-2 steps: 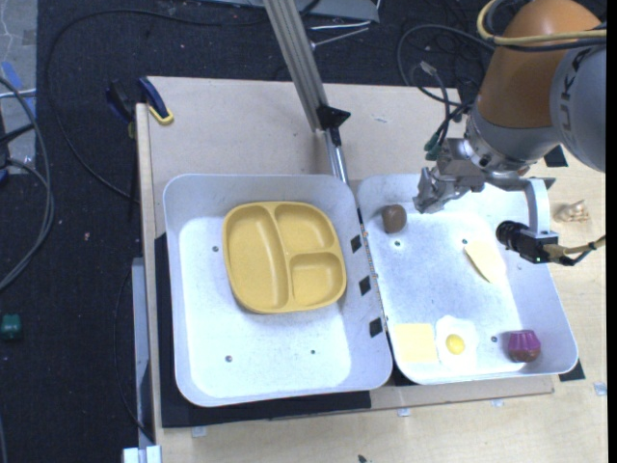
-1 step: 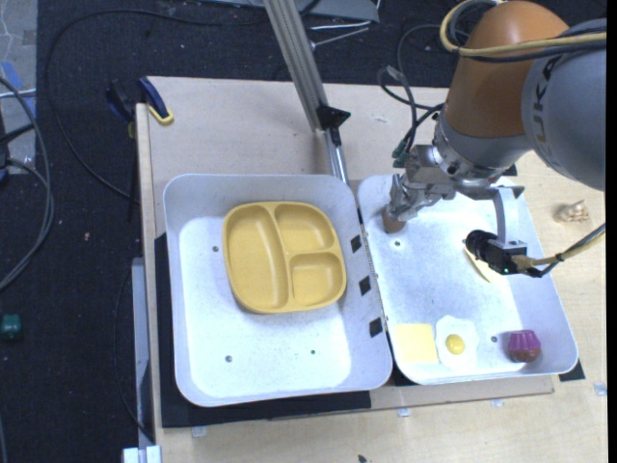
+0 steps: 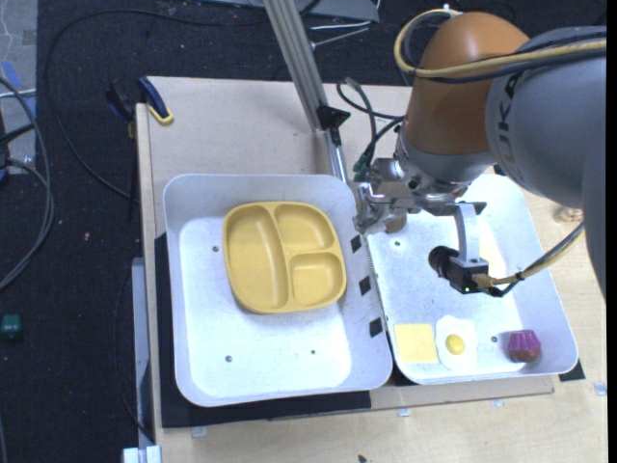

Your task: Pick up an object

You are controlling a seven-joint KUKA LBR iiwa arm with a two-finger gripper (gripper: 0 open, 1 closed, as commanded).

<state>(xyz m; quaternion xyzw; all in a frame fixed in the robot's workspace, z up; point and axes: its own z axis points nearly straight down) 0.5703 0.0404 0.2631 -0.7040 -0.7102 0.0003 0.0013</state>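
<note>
My gripper (image 3: pixel 383 215) hangs over the far left corner of the right bin (image 3: pixel 540 258), close to the wall shared with the left bin. A small brownish shape (image 3: pixel 393 226) shows just under it; I cannot tell what it is or whether it is held. Along the right bin's front edge lie a flat yellow square slice (image 3: pixel 416 342), a toy fried egg (image 3: pixel 455 343) and a small purple piece (image 3: pixel 522 346). These three lie well in front of the gripper and apart from it.
The left bin (image 3: pixel 202 355) holds a yellow divided plate (image 3: pixel 284 257) near its middle. A slanted metal rail (image 3: pixel 299 56) runs down from the back to the bins' shared corner. A black fitting with a cable (image 3: pixel 455 268) hangs from the arm over the right bin.
</note>
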